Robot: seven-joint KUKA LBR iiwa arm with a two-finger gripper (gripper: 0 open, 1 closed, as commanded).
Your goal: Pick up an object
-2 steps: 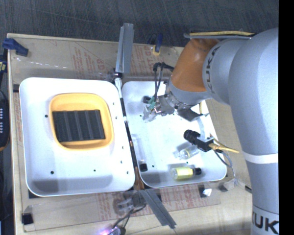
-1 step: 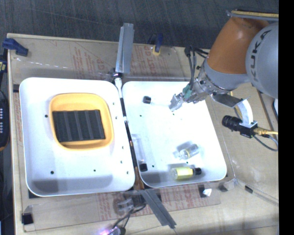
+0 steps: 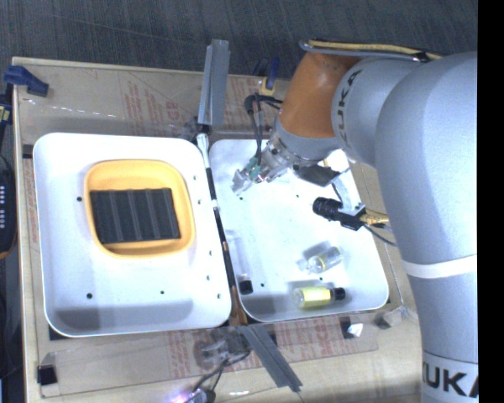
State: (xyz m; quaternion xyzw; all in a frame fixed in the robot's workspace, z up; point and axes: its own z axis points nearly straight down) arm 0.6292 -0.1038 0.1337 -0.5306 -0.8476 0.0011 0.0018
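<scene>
Hand (image 3: pixel 250 175) far corner right bin (image 3: pixel 365 296); yellow tube (image 3: pixel 317 295) well apart.

1. The wooden bench (image 3: pixel 109 86) carries two shallow white bins side by side; its bare board shows faint red printed lines.
2. The left bin (image 3: pixel 59 250) sits directly on the bench; the right bin (image 3: pixel 269 250) lies just beside it, their rims nearly touching.
3. A grey metal bar (image 3: pixel 212 82) stands on the bench just behind the gap between the bins; another grey bar (image 3: pixel 273 361) lies slanted in front of the right bin.
4. A blue clamp (image 3: pixel 23 79) grips the bench's far corner, behind the left bin.
</scene>
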